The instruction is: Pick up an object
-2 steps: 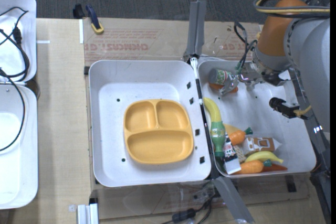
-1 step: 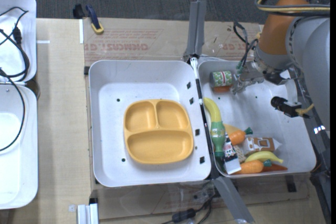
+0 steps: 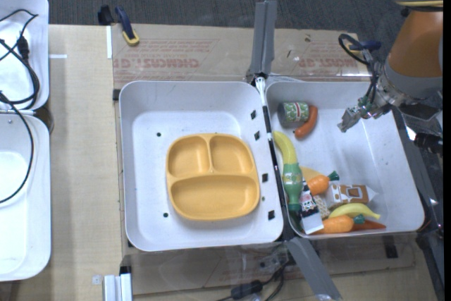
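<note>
The right bin [image 3: 384, 151] holds several toy foods: a green can [image 3: 295, 111] and an orange-red sausage [image 3: 306, 122] at the back left, a yellow banana [image 3: 283, 145] along the left wall, a green bottle [image 3: 292, 184], small carrots [image 3: 318, 183] and a brown carton [image 3: 350, 192] near the front, with another banana [image 3: 352, 210] and a carrot [image 3: 337, 224] at the front edge. My gripper [image 3: 350, 119] hangs over the bin's back right part, to the right of the can and apart from all the items. Nothing shows between its fingers.
The left bin [image 3: 141, 173] bears a yellow divided plate [image 3: 212, 176]. A grey post [image 3: 263, 39] rises behind the wall between the bins. A blue-and-yellow clamp [image 3: 121, 22] lies at the bench's back left. White trays with black cables [image 3: 17, 60] stand at far left.
</note>
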Robot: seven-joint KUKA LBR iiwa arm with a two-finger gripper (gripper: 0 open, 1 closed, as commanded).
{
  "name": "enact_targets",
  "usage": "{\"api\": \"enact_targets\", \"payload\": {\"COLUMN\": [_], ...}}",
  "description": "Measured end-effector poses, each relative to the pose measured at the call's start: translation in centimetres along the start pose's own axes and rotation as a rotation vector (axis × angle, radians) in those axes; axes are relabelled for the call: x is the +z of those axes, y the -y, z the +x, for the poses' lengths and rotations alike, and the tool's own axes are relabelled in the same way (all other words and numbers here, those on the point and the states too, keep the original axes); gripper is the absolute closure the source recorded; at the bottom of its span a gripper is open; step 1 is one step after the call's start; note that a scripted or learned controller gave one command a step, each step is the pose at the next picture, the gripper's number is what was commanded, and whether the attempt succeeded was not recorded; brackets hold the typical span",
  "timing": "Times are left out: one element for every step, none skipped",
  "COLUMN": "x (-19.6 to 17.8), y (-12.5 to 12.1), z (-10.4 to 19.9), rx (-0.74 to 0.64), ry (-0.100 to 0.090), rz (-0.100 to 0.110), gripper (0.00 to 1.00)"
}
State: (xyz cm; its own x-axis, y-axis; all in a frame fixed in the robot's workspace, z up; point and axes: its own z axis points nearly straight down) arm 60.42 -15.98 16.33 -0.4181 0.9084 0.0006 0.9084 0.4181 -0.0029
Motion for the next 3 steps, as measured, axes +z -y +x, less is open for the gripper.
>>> {"api": "enact_targets", "payload": {"x": [0.0,7.2,7.3], "y": [0.0,-7.3,-7.5], "z": [0.0,2.6,3.1], "rx": [0.000,-0.060,-0.298], "ry": [0.000,0.002,0.000], "rz": [0.000,-0.003,-0.001], "gripper": [0.00,0.00,0.00]}}
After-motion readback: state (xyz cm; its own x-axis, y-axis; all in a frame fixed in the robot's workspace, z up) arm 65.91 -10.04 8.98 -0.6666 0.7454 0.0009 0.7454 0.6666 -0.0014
